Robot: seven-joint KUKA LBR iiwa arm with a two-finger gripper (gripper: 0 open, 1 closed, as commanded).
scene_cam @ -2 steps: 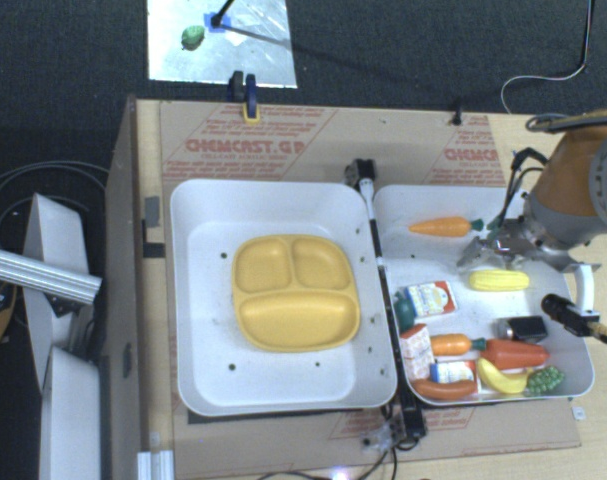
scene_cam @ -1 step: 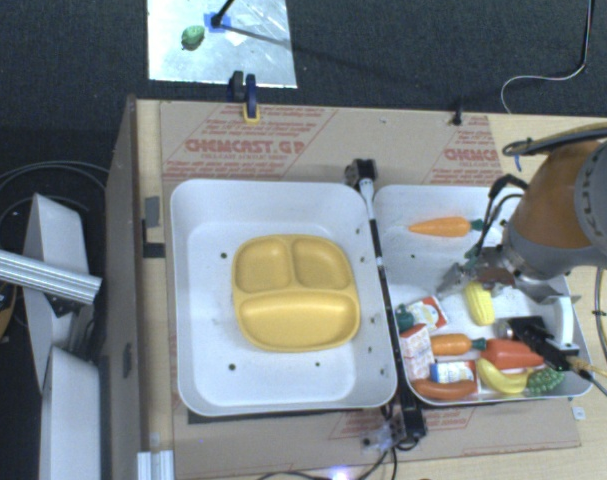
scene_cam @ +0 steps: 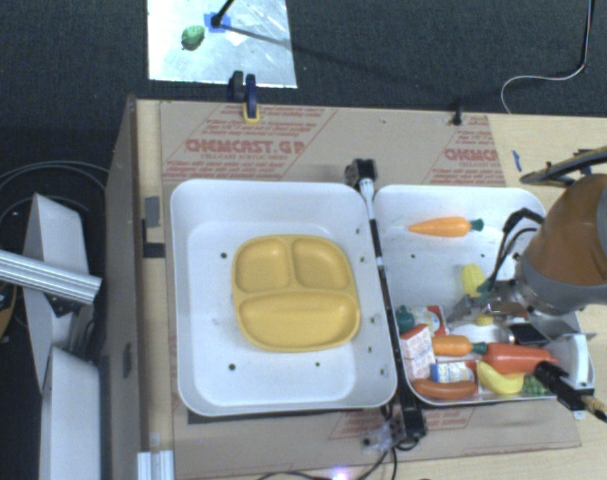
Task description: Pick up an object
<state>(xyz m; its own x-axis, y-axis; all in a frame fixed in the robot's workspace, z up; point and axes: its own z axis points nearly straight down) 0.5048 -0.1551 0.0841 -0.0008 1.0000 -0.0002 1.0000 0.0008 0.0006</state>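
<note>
Toys [scene_cam: 473,363] beneath low-reaching arm [scene_cam: 578,253]

Even overhead light, perhaps slightly soft

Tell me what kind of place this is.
Probably a robotics lab bench: a robot arm reaches over two white bins, one holding toy food like a carrot, the other a yellow divided plate.

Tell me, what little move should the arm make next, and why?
Probably a short drop straight down. The gripper hangs over the near end of the right bin, just above a heap of toy food, with nothing visibly held. A small yellow piece lies right beside it. The carrot lies alone, farther off, and the yellow tray sits in the other bin.
</note>
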